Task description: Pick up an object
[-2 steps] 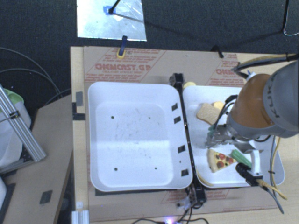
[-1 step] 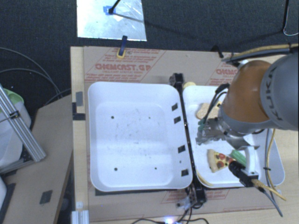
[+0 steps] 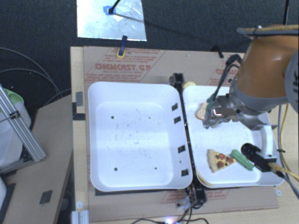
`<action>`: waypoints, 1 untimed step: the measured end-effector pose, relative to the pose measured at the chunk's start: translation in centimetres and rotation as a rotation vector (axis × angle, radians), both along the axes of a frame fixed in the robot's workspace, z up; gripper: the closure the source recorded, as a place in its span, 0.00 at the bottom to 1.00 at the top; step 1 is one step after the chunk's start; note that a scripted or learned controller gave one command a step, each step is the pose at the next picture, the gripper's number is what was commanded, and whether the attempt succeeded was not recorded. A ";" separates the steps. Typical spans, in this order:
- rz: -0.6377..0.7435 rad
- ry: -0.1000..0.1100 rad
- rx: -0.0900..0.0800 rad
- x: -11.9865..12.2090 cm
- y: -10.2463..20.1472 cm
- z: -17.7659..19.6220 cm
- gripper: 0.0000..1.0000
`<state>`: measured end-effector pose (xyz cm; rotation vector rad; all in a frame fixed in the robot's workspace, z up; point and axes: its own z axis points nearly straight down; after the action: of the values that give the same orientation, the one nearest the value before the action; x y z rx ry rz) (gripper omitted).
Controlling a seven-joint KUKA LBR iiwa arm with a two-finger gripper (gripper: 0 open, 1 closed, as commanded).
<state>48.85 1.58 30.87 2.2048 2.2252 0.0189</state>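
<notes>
Over the right white bin [image 3: 233, 181], I am hovering the metal two-finger gripper [image 3: 211, 117] beside a tan bread-like piece [image 3: 202, 111]; finger state I cannot tell. I am thinking centring over it before descending matters. Nearer lies a pizza-slice toy [image 3: 219, 160].

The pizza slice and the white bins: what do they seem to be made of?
The pizza slice looks like a moulded plastic toy: flat painted colours, stiff edges. The white bins appear to be thin formed plastic, smooth with a slight sheen and rounded rims. Neither is certain.
</notes>
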 end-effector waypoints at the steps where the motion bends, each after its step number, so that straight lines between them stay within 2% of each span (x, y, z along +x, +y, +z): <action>1: 0.002 0.012 0.000 -0.2 7.4 0.0 1.00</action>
<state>48.67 8.94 30.91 2.2087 2.2337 0.0056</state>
